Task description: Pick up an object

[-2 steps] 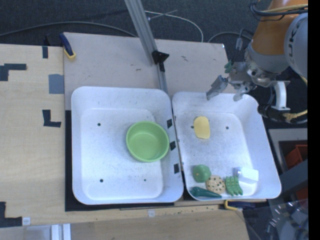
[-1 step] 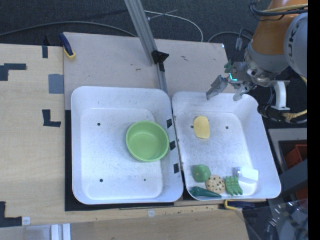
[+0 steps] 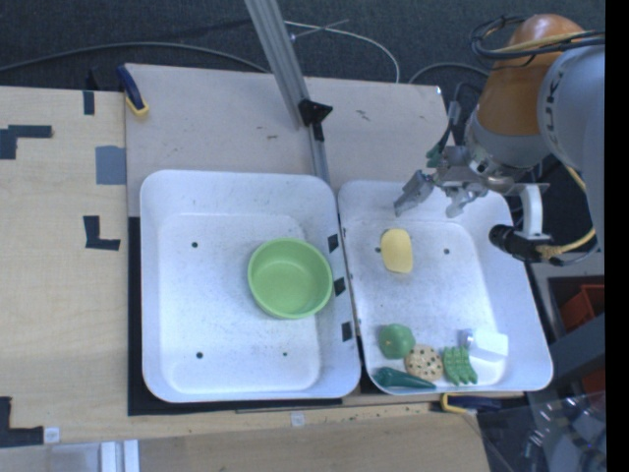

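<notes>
Here the gripper (image 3: 438,197) hangs over the far end of the right bin (image 3: 511,293), its two fingers spread apart and grasping nothing; one finger (image 3: 411,196) reaches toward the bin's middle, the other (image 3: 462,203) sits nearer the arm (image 3: 536,87). No object lies between them. The nearest candidate for the pick is the yellow object (image 3: 397,251), which rests on the bin floor just below and slightly left of the fingertips, apart from them. Its long axis runs roughly along the bin's length, from the far wall toward the near one, with the narrower end pointing toward the gripper. The spread fingers appear to straddle a line across that axis, which would suit a grasp on the object's shorter dimension, though this is a judgement from one slanted view. Height above the floor cannot be read. The other items are crowded in the near corner of the same bin: a green round object (image 3: 397,340), a speckled tan ball (image 3: 424,363), a green ridged piece (image 3: 458,365), a dark teal stick (image 3: 403,379) and a white block (image 3: 488,343). Their closeness would make a clean grasp harder, whereas the yellow object stands alone. A green bowl (image 3: 289,278) sits upright in the left bin (image 3: 177,205).
</notes>
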Available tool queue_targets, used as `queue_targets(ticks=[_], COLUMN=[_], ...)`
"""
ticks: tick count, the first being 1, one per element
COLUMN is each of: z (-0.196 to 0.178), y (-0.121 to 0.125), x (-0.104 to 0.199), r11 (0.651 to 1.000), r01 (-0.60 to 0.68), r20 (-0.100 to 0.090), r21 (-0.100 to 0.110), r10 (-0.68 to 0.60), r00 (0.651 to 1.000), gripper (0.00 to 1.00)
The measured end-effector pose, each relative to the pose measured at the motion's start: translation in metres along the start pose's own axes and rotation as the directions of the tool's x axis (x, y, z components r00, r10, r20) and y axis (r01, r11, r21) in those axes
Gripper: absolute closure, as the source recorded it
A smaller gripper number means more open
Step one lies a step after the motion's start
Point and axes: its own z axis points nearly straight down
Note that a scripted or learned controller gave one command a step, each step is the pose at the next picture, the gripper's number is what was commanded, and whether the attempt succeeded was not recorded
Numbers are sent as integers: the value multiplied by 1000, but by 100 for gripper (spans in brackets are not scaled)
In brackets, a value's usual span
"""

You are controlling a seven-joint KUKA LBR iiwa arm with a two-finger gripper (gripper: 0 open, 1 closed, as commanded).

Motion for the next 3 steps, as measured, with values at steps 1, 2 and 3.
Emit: queue_targets(ticks=[1,2,3], z=[45,91,79], y=[-4,-11,-10], x=[-2,-4,-3], r11=[1000,1000,1000], r01=[0,-1,1], r20=[0,0,-1], r21=[1,1,-3], r10=[0,1,-1], r00=[1000,1000,1000], gripper=[0,0,100])
